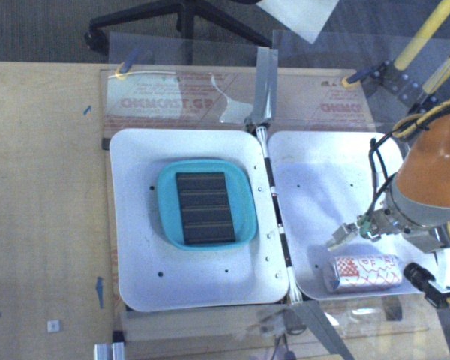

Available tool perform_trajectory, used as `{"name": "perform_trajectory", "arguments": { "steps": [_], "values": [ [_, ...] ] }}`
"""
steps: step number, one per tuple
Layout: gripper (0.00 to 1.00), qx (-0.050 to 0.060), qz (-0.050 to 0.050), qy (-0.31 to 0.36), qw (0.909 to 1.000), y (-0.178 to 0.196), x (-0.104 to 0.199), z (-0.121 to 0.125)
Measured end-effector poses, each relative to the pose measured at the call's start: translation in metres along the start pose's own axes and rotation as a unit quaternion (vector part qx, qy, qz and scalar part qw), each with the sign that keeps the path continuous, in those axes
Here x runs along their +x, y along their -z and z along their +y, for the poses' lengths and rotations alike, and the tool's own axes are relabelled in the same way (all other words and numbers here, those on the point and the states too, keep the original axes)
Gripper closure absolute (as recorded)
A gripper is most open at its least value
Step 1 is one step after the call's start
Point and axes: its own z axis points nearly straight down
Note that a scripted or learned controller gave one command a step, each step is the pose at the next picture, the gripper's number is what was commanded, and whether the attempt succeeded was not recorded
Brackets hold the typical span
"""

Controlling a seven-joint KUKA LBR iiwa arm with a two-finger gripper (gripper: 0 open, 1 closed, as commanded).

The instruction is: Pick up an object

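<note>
A red-and-white patterned box (365, 271) lies on its side near the front edge of the right bin (315, 171). My gripper (346, 235) hangs just above and to the left of the box's upper edge, under the orange band of the arm (433, 171). Nothing is seen held in it. In the left bin (135, 201) a teal square dish (168, 201) lies flat, and a dark ridged block (205, 208) rests in its middle.
A metal divider (274, 201) with screws runs between the two bins. Behind the bins stands a clear plastic wall (172, 100). Black cables (379, 171) loop beside the arm at the right. The right bin's far half is bare white floor.
</note>
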Motion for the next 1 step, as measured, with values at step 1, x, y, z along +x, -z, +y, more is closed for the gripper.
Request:
{"name": "perform_trajectory", "arguments": {
  "steps": [1],
  "values": [
    [0.00,-0.001,-0.001,0.008,1.0000,-0.0265,-0.0221,-0.0053]
  ]
}}
